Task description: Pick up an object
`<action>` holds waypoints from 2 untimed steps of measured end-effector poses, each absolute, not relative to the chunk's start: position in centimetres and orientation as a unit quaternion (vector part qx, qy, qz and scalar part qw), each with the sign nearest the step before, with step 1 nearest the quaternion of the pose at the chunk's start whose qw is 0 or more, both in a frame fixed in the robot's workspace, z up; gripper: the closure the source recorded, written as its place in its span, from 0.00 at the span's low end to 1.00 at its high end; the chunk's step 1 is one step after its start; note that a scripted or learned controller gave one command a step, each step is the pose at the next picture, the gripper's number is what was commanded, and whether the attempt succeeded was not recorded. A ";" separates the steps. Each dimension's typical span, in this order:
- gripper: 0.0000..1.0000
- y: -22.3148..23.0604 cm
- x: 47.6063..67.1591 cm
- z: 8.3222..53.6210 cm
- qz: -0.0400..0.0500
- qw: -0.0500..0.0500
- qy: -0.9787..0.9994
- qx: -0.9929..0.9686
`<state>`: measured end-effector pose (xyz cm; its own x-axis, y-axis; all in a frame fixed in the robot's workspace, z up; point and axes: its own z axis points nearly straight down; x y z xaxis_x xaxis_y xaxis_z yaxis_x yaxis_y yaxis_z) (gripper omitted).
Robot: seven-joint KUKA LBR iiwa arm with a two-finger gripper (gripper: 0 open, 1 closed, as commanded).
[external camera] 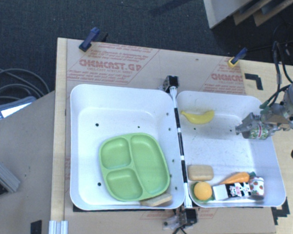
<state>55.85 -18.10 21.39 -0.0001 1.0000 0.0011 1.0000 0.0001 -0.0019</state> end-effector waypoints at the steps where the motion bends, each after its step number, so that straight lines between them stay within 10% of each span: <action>1: 0.00 -10.6 62.3 17.6 -0.001 -0.001 -0.707 -0.707; 2: 0.00 -15.7 65.2 8.8 0.000 -0.001 -0.707 -0.707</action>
<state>65.16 -15.72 8.80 -0.0001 1.0000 -0.0014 1.0000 0.0001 0.0019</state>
